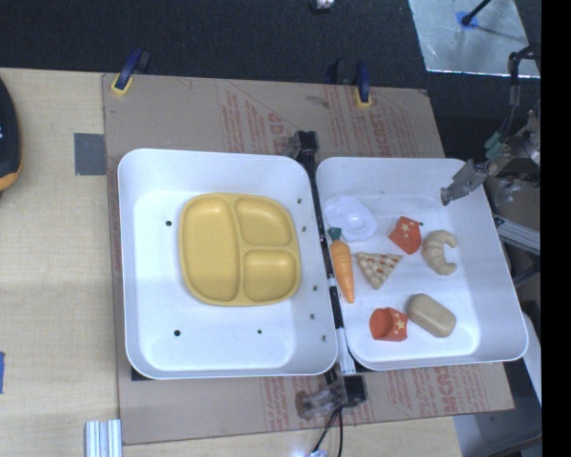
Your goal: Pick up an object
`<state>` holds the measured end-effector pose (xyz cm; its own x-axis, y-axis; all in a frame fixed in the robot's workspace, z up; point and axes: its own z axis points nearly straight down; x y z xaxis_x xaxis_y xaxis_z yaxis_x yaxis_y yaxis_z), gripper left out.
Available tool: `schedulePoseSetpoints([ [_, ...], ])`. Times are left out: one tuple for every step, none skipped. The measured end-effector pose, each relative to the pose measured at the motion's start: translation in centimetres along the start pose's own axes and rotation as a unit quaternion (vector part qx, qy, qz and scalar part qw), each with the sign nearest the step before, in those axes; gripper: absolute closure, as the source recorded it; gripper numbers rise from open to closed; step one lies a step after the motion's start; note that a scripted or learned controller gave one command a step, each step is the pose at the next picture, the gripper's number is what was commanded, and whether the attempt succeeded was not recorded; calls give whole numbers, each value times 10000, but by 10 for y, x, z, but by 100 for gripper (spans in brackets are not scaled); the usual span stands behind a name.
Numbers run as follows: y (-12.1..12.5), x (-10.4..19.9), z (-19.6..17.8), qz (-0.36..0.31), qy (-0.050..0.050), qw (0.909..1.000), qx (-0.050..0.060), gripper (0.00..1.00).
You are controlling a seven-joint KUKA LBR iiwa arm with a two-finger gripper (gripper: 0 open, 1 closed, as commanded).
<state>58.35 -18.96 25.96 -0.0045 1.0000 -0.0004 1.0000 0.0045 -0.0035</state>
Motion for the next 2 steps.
schedulePoseSetpoints([
  [30, 20, 142, -19, -3, 10000, -25, 0],
  [41, 7, 167, -7, -12, 10000, -18, 0],
])
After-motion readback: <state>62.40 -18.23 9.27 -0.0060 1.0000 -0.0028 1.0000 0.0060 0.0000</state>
